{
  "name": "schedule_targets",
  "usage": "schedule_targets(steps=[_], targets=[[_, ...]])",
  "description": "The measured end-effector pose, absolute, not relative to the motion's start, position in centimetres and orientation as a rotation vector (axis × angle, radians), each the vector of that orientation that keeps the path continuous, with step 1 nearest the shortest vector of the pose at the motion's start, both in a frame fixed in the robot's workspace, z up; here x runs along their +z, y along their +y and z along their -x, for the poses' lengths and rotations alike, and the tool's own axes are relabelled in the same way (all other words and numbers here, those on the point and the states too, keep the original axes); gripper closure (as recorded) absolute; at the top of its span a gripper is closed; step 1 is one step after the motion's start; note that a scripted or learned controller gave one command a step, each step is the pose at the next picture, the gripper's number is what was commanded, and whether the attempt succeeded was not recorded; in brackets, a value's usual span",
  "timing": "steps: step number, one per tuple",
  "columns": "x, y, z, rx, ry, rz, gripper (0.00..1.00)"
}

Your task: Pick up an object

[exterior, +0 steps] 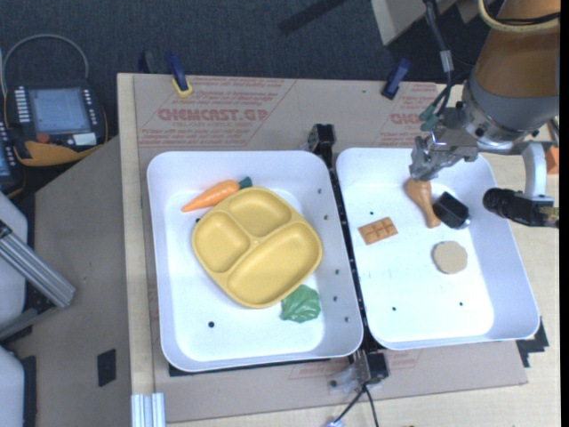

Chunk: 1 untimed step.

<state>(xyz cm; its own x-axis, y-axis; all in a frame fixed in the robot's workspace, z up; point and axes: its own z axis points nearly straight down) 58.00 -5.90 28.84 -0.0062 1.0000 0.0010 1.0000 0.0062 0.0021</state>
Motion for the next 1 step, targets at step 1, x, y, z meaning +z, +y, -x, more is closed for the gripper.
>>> schedule_targets(steps=[1], targets=[[27.51, -0.74, -57.8, 0.0, 2.23, -2.217, 1.0]])
